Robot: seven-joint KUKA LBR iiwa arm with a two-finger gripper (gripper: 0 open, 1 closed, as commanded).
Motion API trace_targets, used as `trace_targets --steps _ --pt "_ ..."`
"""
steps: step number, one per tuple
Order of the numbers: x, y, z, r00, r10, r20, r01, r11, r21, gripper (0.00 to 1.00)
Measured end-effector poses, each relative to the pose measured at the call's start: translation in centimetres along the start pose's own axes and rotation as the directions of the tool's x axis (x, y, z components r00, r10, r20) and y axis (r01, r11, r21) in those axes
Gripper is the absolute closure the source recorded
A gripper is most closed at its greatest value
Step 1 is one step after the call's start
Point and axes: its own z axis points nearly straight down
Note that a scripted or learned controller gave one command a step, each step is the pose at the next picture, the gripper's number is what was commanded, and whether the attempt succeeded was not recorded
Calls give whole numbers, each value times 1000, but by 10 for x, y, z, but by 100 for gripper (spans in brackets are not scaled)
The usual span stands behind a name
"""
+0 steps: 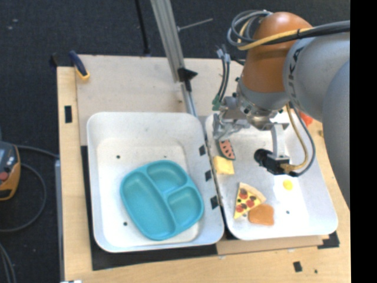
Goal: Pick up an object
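Observation:
My gripper (223, 131) hangs low over the far left part of the right bin (306, 217), below the arm's orange band (272, 52). Just under its tip lies a small red slice-shaped toy (227, 149), touching it or very close to it. A yellow block (224, 166) sits right below that slice by the bin's left wall. Nearer the front lie a pizza slice toy (247, 200) and an orange piece (261, 216), side by side. A tiny yellow piece (287, 185) rests to their right.
The left bin (106, 134) holds a blue divided plate (163, 199). A slanted metal post (169, 37) rises behind the bins. A black part with cables (268, 158) hangs from the arm over the right bin's middle.

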Motion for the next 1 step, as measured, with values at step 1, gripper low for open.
trace_targets --steps 1 --pt "54 -15 -3 1000 0 0 0 1000 2 100"
